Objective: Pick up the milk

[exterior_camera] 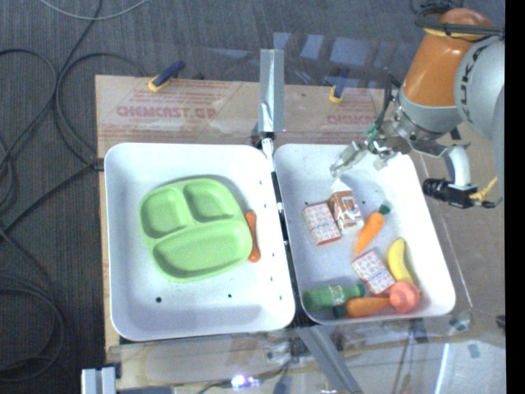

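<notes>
The milk (346, 209) is a small white and brown carton lying in the middle of the right bin (426, 220). My gripper (363, 158) hovers over the back of that bin, up and slightly right of the carton and apart from it. Its fingers (344, 163) are open, with nothing between them.
Around the milk lie a red checked box (321, 223), a carrot (370, 229), a second checked box (373, 271), a banana (398, 259), a green bottle (332, 295), another carrot (367, 306) and a pink fruit (403, 296). The left bin (123, 302) holds a green divided plate (195, 226) and an orange piece (253, 236).
</notes>
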Robot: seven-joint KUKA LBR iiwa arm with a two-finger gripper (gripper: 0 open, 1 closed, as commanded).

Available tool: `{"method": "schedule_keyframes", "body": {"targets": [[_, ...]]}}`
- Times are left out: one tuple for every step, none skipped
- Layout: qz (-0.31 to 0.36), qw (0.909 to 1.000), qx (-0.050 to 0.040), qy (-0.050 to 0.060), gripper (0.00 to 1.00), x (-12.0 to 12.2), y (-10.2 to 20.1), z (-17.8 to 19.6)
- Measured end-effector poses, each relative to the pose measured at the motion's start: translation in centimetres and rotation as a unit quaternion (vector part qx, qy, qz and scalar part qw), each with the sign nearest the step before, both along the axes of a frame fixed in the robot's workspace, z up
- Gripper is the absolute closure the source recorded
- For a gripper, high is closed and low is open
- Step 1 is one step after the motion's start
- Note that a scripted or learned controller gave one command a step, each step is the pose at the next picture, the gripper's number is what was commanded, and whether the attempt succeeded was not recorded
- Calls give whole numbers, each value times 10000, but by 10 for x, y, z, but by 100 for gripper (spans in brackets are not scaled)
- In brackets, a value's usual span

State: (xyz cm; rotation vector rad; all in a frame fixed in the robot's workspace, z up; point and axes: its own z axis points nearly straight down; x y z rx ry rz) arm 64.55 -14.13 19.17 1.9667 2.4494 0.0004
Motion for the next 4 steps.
{"method": "schedule_keyframes", "body": {"targets": [[-1199, 9928, -2, 14, 0, 11, -1, -12], [-2247, 9744, -10, 16, 0, 22, -51, -72], [-2066, 9784, -28, -36, 0, -7, -3, -102], [-1691, 9856, -39, -36, 0, 2, 6, -102]]}}
